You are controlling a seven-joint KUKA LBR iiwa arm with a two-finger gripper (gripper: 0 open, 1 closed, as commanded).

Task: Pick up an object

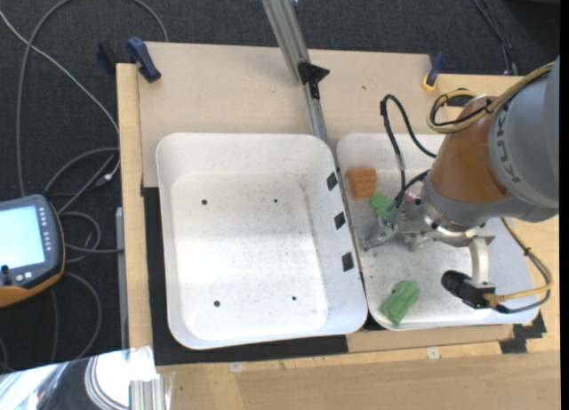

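Observation:
My gripper (384, 230) is low in the right bin (507, 261), near that bin's left wall, under the grey arm with its orange band. A small green piece (384, 205) lies right against the gripper's upper side; whether it is gripped is hidden by the wrist. An orange block (361, 182) sits just above it, close to the bin's left wall and apart from the gripper. A larger green object (400, 301) lies near the bin's front edge, below the gripper and apart from it.
The left bin (178, 168) stands beside the right one, and their walls meet near the gripper. A metal pole (283, 17) slants up from the bench's back. Black cables (396, 132) loop off the arm. Blue clamps (142, 57) hold the bench corners.

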